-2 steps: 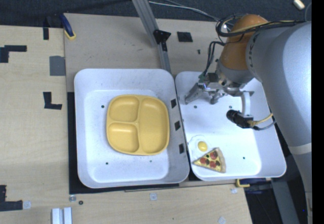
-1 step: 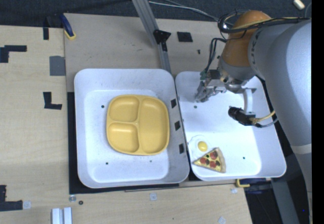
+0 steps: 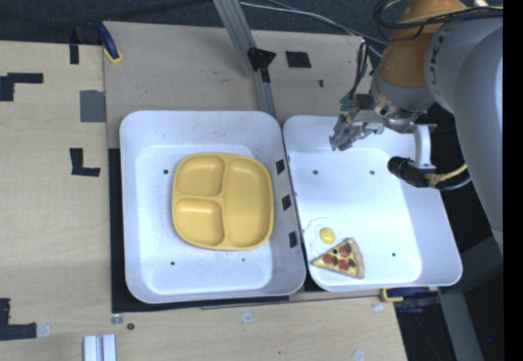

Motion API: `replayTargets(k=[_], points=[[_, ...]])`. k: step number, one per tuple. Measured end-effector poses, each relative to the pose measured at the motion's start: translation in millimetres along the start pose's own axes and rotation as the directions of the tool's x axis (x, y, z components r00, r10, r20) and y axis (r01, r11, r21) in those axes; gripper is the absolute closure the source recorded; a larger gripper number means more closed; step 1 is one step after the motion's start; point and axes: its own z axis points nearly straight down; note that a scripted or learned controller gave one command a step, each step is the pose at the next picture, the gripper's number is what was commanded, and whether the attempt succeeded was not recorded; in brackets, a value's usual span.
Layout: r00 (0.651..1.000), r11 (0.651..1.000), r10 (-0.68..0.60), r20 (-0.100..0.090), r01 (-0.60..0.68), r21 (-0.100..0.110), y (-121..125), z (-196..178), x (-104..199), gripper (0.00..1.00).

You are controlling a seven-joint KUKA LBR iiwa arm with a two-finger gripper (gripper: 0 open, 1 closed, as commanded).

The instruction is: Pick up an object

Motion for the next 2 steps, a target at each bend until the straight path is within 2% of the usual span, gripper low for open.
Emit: replayTargets(k=[2], points=[[1.000,1.000,-0.001,-0.001,0.001,0.001,1,-79,-5,1.00]])
